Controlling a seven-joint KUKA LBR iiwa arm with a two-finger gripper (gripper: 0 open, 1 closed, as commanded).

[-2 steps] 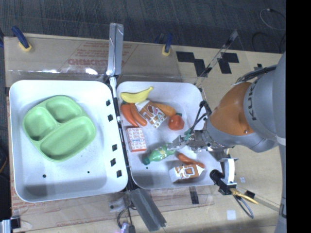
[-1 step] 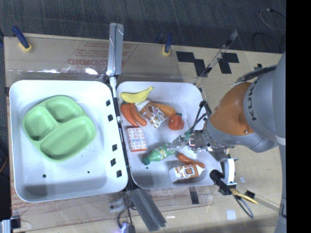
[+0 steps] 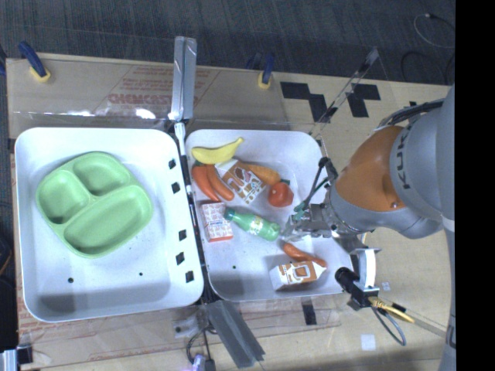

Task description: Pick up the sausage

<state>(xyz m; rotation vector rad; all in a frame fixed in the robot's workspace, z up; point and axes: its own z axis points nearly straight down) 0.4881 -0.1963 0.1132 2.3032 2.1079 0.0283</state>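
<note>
The desk [image 3: 93, 91] carries two white bins. The left bin [image 3: 46, 284] has a green divided plate [image 3: 94, 203] in it. The grey-and-orange arm [image 3: 394, 180] leans over the right bin [image 3: 298, 149], its hand [image 3: 303, 221] low near that bin's right side (whether its fingers are apart or together, I cannot tell). In the right bin there is a banana [image 3: 216, 152] at the top, a green bottle [image 3: 251, 224] in the middle, two cartons [image 3: 246, 182] and [image 3: 296, 273], and the sausage [image 3: 212, 182] at the left beside a carrot [image 3: 201, 184]. A red tomato [image 3: 280, 195] sits near the hand.
</note>
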